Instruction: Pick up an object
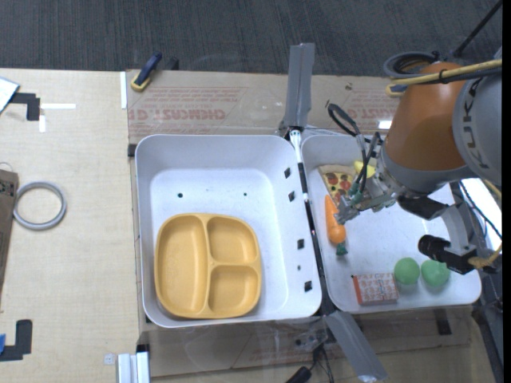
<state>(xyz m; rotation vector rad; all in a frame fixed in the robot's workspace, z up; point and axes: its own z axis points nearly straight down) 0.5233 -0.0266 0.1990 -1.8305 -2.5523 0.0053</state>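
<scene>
Looking down into the right bin, we find the gripper poised over the carrot, which lies lengthwise against the bin's left wall, its green stem end pointing toward the near edge. Whether the jaws are spread or closed we cannot tell, since the wrist hides them, and we see nothing held. We judge the carrot a light, rigid plastic toy, smooth and tapered, so it may roll or squirt out of a pinch; a hold across its thick orange middle looks safest, though the wall beside it leaves little room for one finger. Sharing that bin are a pizza slice just beyond the carrot, a small patterned box near the front edge, and two green balls side by side to the right. The left bin carries a yellow divided plate with three compartments, all bare.
</scene>
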